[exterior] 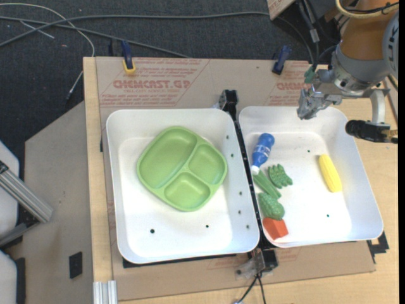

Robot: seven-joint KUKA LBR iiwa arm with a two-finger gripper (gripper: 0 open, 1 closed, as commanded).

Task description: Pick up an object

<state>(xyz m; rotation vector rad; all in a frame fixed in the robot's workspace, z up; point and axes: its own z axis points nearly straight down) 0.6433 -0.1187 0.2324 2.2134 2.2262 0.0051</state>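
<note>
Four toys sit in the right bin (354,227). The yellow corn (329,173) lies alone, mid-right, long way running far to near. The gripper (309,109) hangs over the bin's far edge w/ nothing in it; can't tell if it's apart or together. Risk: corn is round, so it may roll away when pinched.

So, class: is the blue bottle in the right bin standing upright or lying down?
Lying down. The blue bottle rests on its side on the floor of the right bin, white cap end pointing toward the green toy vegetables.
</note>
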